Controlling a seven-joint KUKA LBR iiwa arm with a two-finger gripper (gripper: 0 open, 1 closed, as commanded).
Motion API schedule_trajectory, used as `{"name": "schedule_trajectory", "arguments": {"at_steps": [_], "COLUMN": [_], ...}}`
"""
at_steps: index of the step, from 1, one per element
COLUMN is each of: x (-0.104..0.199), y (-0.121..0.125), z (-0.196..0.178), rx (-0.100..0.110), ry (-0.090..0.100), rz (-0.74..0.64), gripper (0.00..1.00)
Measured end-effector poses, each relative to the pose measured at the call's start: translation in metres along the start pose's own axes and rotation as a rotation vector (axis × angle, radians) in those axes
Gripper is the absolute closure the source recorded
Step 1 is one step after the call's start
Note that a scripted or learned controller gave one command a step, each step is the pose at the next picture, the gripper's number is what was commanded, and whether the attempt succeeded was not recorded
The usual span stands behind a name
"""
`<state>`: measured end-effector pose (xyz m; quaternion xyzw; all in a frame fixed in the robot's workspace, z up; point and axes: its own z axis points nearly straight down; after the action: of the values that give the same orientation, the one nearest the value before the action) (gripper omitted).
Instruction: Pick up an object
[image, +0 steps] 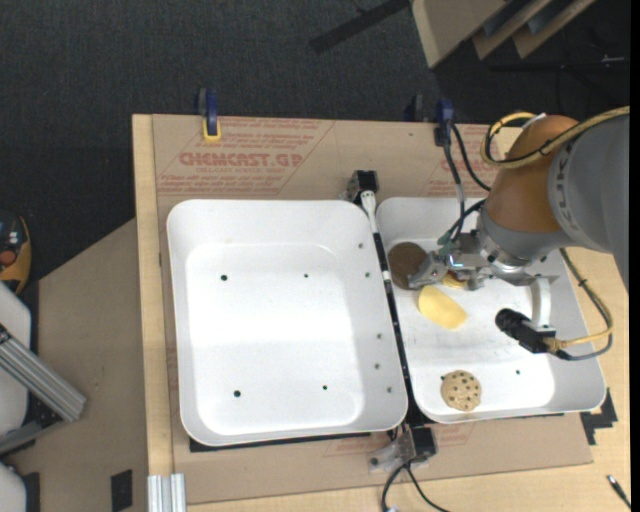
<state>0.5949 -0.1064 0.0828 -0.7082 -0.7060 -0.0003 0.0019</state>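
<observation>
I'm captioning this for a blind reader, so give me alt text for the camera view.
A grey and orange robot arm reaches into the right bin, its gripper low beside a brown disc and just above a yellow piece. A speckled cookie lies near that bin's front edge. The left bin sits alongside on a wooden board.

Bright, even overhead light; soft shadows, slight blur.
</observation>
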Motion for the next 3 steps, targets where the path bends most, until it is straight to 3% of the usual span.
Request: {"name": "schedule_trajectory", "arguments": {"at_steps": [1,2,3], "x": [0.015,0.011,0.008], "y": [0.026,0.045,0.02], "z": [-0.006,-0.003,-0.006], "rx": [-0.009,0.041,-0.01], "ry": [-0.005,0.001,-0.003], "rz": [-0.005,0.001,-0.001], "gripper": [0.0,0.0,0.0]}}
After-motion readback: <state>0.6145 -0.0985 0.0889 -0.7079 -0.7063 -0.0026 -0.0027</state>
